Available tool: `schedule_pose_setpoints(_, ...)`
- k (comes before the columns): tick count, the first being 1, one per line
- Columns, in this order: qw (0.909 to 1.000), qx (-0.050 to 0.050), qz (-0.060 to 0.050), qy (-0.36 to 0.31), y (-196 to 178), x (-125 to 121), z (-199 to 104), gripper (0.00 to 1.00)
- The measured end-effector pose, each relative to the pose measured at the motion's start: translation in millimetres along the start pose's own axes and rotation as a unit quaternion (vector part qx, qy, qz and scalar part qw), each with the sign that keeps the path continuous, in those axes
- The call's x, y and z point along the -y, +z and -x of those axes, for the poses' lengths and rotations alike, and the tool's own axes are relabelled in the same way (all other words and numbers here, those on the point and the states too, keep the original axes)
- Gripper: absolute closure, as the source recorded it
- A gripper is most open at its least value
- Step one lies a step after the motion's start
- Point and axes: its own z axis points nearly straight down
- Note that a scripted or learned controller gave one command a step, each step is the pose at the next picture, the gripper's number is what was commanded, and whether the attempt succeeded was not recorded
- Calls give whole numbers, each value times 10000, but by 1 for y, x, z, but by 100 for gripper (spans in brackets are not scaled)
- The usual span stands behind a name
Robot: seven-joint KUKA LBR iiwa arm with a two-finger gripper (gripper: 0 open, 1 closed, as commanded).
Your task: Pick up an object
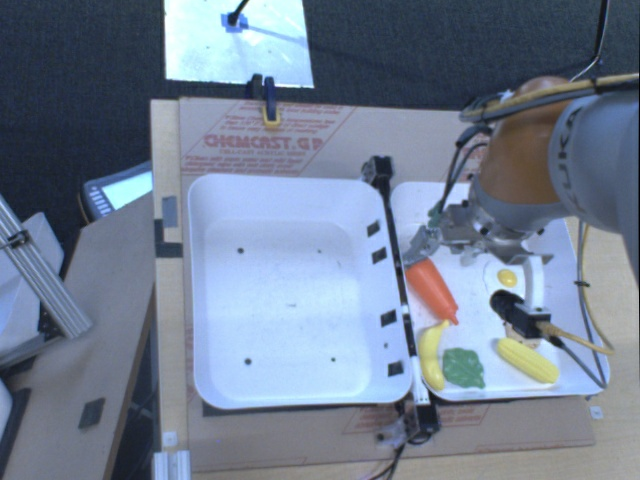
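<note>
One orange plastic carrot [432, 285] lies slantwise by the right white bin's [568, 383] left wall, just below-left of the pincer [440, 230], whose opening I cannot tell.

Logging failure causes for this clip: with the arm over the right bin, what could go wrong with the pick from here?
The carrot, banana and green piece lie close together by the divider, so a grasp there may catch two or nudge one aside. The arm's bulk hides part of the right bin, so contact is hard to verify. The corn sits near the bin's front wall, awkward to straddle.
</note>
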Motion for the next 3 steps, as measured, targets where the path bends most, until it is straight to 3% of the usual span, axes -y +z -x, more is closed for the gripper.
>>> schedule_pose_setpoints(1,10000,7,-1,29,9,26,70,0)
schedule_pose_setpoints(2,10000,-10,12,-44,-3,30,-9,0)
schedule_pose_setpoints(3,10000,-2,17,-2,-3,23,13,0)
